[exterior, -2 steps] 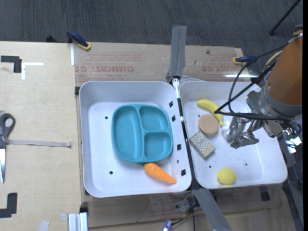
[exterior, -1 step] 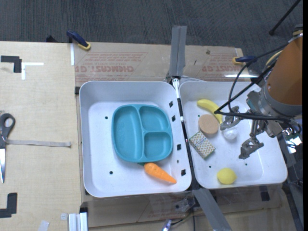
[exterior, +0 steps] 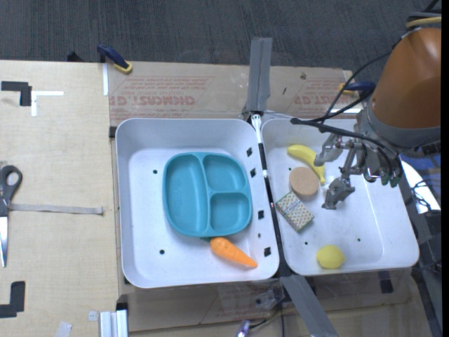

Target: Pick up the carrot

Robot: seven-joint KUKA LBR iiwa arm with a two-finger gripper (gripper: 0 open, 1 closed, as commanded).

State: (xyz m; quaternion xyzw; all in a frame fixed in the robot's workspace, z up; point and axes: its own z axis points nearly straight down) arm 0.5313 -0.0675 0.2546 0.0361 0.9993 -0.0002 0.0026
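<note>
The orange carrot [exterior: 233,253] lies in the left bin [exterior: 133,188], near its front edge, just below the teal divided plate [exterior: 208,194]. My gripper [exterior: 337,190] hangs over the right bin [exterior: 393,244], far to the right of the carrot, past the wall between the bins. Its fingers point down and nothing shows between them. The nearest things to it are the tan round disc [exterior: 304,182] and the banana [exterior: 306,157] on its left.
In the right bin also lie a patterned sponge block [exterior: 295,211] and a yellow lemon [exterior: 330,257]. Scissors [exterior: 7,188] rest on the bench at the far left. The arm's orange band [exterior: 410,83] looms over the right bin's back corner.
</note>
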